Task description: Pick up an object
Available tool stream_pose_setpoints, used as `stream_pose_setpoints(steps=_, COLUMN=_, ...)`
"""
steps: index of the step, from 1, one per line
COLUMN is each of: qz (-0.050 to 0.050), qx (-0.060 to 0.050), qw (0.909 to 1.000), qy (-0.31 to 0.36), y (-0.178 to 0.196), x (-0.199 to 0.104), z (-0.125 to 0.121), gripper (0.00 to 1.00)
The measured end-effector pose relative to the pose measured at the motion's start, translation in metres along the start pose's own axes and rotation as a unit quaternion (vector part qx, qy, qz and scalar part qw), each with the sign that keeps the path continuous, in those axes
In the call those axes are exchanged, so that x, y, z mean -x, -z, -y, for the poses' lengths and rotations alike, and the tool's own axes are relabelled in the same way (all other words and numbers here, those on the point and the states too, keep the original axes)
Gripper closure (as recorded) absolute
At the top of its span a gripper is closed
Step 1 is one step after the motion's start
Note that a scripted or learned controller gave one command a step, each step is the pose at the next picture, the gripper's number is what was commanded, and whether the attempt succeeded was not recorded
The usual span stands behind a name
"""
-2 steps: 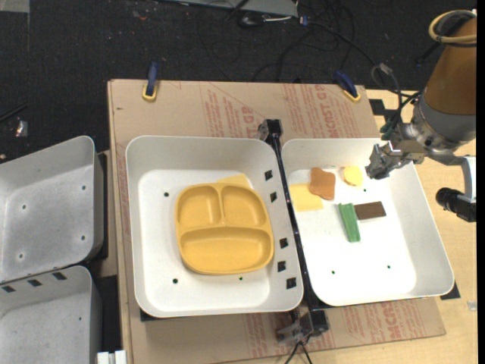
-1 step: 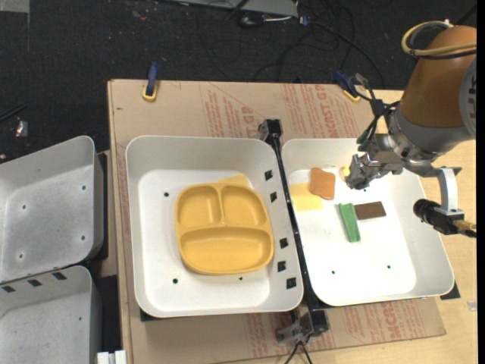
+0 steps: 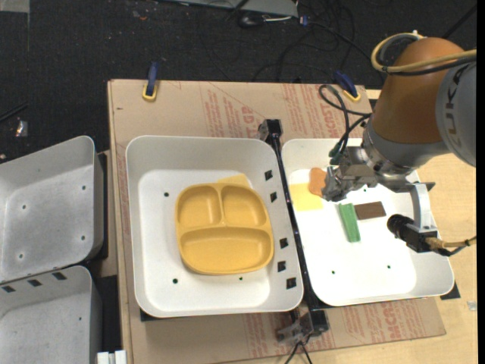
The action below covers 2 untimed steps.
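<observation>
Two-finger gripper [image 3: 336, 186] low in the right white bin [image 3: 379, 279], over the edge of a small orange block [image 3: 317, 179]; whether it grasps anything cannot be told. Flat yellow piece [image 3: 305, 199] just beside. Green bar [image 3: 348, 222] and brown rectangular block [image 3: 370, 211] nearby. Yellow divided plastic tray [image 3: 224, 229] in the left white bin [image 3: 151, 203].

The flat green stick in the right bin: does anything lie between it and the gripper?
Nothing visible does. The flat green stick lies open on the right white bin floor, just below the gripper; the brown block lies beside it.
</observation>
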State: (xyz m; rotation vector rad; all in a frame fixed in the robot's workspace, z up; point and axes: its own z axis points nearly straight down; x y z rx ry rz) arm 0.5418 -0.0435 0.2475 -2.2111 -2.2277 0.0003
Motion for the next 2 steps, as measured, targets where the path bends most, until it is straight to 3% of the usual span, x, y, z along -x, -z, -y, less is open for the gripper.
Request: stream_pose_setpoints(steps=2, qz=0.000, qx=0.000, qw=1.0000, qy=0.001, y=-0.012, x=-0.115, z=0.042, gripper=1.00)
